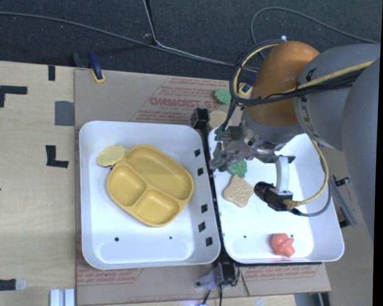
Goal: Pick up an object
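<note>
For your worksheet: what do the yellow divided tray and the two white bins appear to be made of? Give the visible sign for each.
Yellow divided tray: probably moulded plastic, matte; its colour is even and its compartment edges are rounded. White bins: likely thin formed plastic with a smooth, slightly glossy finish; their corners are rounded and their rims raised.

Arm (344, 104): cut off at right edge. Green item (239, 168): largely hidden beneath gripper (226, 155), shape unclear. Second green item (222, 96): partly behind arm, too small to identify. Right bin (326, 238): upper part covered by arm.
</note>
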Controlling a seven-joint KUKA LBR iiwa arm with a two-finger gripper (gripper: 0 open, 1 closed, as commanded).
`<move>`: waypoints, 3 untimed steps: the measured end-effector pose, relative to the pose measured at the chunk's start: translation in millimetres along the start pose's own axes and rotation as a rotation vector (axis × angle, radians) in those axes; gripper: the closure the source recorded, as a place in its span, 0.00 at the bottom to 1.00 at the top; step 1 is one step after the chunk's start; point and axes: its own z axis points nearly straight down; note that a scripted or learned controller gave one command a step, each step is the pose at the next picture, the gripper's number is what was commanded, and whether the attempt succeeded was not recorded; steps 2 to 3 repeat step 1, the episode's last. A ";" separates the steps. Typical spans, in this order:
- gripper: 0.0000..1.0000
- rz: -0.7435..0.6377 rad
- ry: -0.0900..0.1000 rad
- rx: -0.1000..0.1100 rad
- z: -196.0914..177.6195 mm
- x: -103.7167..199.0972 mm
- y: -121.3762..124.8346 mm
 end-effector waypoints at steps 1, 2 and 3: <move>1.00 -0.002 0.000 0.001 -9.3 51.4 -29.9; 1.00 -0.002 0.000 0.001 -9.3 51.4 -29.9; 1.00 -0.002 0.000 0.001 -9.3 51.4 -29.9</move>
